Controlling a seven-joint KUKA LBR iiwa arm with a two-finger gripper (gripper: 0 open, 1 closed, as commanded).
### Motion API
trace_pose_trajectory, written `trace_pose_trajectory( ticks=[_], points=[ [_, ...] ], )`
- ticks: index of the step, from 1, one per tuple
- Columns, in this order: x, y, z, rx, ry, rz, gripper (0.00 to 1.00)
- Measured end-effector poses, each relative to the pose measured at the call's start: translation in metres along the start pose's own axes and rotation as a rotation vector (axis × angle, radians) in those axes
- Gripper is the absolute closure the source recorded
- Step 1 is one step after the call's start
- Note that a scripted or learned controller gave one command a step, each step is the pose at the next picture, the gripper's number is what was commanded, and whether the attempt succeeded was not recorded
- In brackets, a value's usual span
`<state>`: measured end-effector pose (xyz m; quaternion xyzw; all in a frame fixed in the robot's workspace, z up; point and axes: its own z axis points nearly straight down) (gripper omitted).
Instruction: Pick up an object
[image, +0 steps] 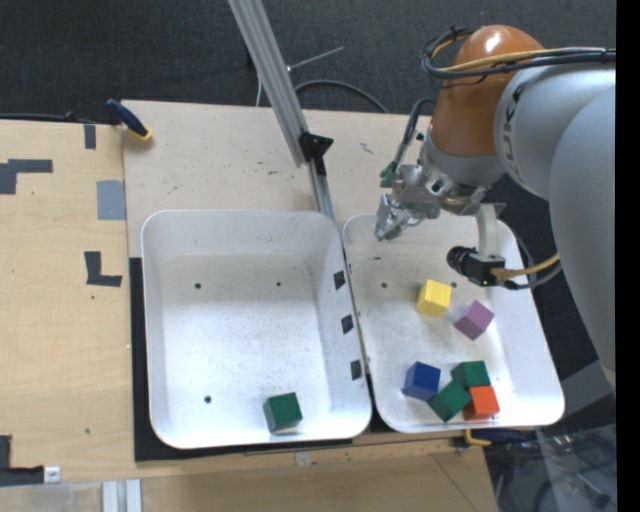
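My gripper (390, 226) hangs over the far left corner of the right bin (520, 330), well above the floor, with nothing visible between its fingers. In that bin lie a yellow cube (434, 298), a purple cube (473, 319), a blue cube (421, 380), two green cubes (458, 390) and an orange cube (483, 402), all nearer the front than the gripper. A lone green cube (283, 411) rests near the front edge of the left bin (180, 300).
A slanted metal pole (285, 95) runs from the top down to the divide between the bins. Black cables and a connector (475, 263) hang by the wrist. A blue and yellow tool (128, 119) lies on the bench at the far left.
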<state>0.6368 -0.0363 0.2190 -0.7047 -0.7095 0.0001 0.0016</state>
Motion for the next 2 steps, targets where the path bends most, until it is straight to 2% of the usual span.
trace_pose_trajectory(
  ticks=[1, 2],
  points=[
    [0.051, -0.001, 0.005, 0.000, -0.001, 0.000, 1.00],
    [0.098, 0.013, 0.003, -0.002, -0.001, 0.000, 1.00]
  ],
)
